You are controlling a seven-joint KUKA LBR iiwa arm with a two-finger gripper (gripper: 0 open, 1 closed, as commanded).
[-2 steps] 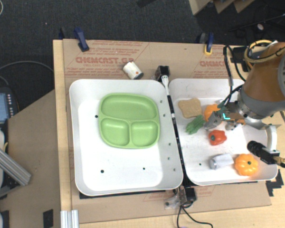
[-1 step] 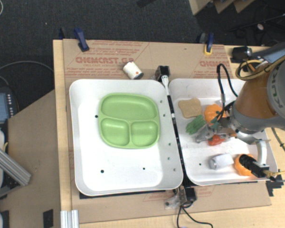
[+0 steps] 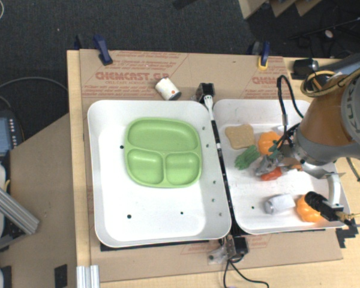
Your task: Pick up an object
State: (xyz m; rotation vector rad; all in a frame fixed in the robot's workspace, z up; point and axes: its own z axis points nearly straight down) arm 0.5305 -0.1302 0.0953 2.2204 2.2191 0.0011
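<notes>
My gripper [image 3: 275, 158] is low in the right bin [image 3: 252, 218], down among a cluster of items. An orange round piece [image 3: 266, 141] sits just above it, and a green leafy piece [image 3: 246, 158] lies to its left. A red-orange piece [image 3: 270, 174] rests right under the gripper, partly hidden by it. Whether anything is between the fingers is hidden by the wrist. A tan bread slice [image 3: 240, 135] lies further up and left. A grey can [image 3: 279, 204] and another orange piece [image 3: 305, 211] lie near the bin's front.
The left bin [image 3: 108, 221] holds a green divided plate [image 3: 163, 152]. A small white cylinder [image 3: 167, 89] lies on the bench behind the bins. A black ridge [image 3: 219, 161] separates the two bins.
</notes>
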